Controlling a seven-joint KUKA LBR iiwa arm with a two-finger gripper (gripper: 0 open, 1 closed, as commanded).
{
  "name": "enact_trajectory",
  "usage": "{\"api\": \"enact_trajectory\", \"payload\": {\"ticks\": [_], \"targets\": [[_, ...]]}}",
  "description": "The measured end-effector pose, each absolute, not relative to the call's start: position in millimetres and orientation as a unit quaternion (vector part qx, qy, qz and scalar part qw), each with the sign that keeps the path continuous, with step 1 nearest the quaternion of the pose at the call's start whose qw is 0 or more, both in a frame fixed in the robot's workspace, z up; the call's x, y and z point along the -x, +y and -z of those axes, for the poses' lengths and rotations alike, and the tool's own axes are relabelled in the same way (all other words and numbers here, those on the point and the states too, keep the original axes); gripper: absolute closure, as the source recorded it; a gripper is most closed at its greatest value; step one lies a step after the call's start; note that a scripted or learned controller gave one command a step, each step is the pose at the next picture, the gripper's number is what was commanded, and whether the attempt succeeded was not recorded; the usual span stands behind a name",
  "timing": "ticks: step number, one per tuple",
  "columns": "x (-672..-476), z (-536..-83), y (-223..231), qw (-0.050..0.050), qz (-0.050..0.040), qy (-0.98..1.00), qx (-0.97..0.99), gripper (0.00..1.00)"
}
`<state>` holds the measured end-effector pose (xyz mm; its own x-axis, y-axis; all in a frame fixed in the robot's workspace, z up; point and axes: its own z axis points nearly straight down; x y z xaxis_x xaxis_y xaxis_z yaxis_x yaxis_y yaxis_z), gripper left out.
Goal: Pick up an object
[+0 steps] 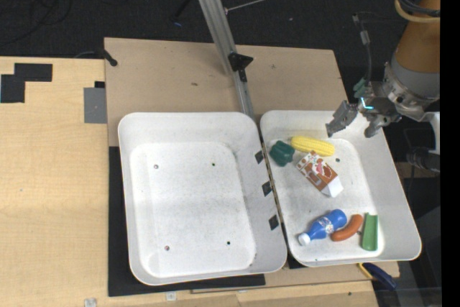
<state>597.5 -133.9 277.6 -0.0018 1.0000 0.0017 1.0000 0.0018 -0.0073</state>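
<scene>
The right bin [392, 176] holds a yellow corn cob [313, 146], a dark green cup-like piece [282, 152], a red-and-white carton [318, 175], a blue bottle [325, 225], an orange-red sausage [347, 229] and a green stick [369, 231]. My gripper [356, 122] hangs over the bin's far right corner, up and right of the corn cob. Its two fingers stand open, with nothing between them.
The left bin [136, 154] lies beside the right one, with small black clips along the shared edge. A slanted metal rail [215, 18] rises behind the bins. A wooden table surface [50, 154] lies to the left.
</scene>
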Motion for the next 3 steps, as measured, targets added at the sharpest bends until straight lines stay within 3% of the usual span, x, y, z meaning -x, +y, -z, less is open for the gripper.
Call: {"api": "enact_trajectory", "payload": {"ticks": [1, 3], "targets": [[-598.1, -280, -134, 0.001, -0.0006, -0.707, 0.707, 0.0], [-586.7, -176, -136, 0.004, -0.0026, -0.707, 0.707, 0.0]]}}
